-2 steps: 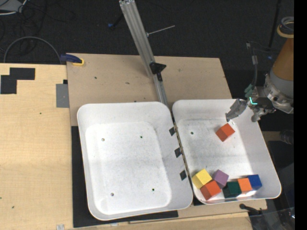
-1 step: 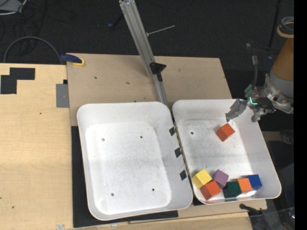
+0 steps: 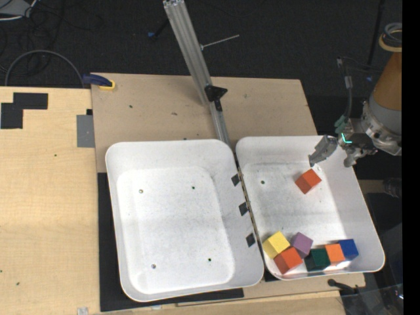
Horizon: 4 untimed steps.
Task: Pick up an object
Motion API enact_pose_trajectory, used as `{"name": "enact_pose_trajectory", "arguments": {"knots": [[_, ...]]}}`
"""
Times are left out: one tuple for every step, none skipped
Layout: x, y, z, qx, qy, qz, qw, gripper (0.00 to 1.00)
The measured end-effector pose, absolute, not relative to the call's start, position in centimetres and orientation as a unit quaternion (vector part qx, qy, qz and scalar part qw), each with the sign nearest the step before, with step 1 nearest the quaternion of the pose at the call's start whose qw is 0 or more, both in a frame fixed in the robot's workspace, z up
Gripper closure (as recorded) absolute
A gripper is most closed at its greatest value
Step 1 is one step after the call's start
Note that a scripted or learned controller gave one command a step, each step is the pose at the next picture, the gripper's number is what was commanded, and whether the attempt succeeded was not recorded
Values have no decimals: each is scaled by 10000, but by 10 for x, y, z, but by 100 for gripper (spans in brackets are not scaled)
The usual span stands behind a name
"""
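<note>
An orange-red block (image 3: 308, 180) lies alone in the upper middle of the right bin (image 3: 367, 218). My gripper (image 3: 336, 153) hangs over that bin's far right corner, just above and to the right of the block. Its two fingers stand apart, open, with nothing between them. The left fingertip (image 3: 321, 151) is close above the block but apart from it. In the bin's near corner several blocks huddle together: yellow (image 3: 277, 243), purple (image 3: 302, 242), red (image 3: 287, 260), green (image 3: 317, 259), orange (image 3: 335, 251) and blue (image 3: 348, 248).
The left bin (image 3: 115, 176) sits beside the right one, with small black clips (image 3: 243, 209) along the shared rim. A slanted aluminium rail (image 3: 193, 58) rises behind the bins. Wooden bench surface (image 3: 39, 189) extends to the left.
</note>
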<state>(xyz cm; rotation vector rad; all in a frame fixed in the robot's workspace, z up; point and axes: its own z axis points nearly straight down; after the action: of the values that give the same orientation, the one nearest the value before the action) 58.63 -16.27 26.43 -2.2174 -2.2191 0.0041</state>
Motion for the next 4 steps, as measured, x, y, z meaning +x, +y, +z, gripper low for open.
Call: {"name": "enact_pose_trajectory", "arguments": {"knots": [[609,-192,460,-7050,-7092,-15,-37,0],[591,-194,501,-7051,-7091,-6,-17,0],[655,-168,409,-7061,-7081,24,49,0],[584,-111,420,-7054,-7088,0,19,0]]}}
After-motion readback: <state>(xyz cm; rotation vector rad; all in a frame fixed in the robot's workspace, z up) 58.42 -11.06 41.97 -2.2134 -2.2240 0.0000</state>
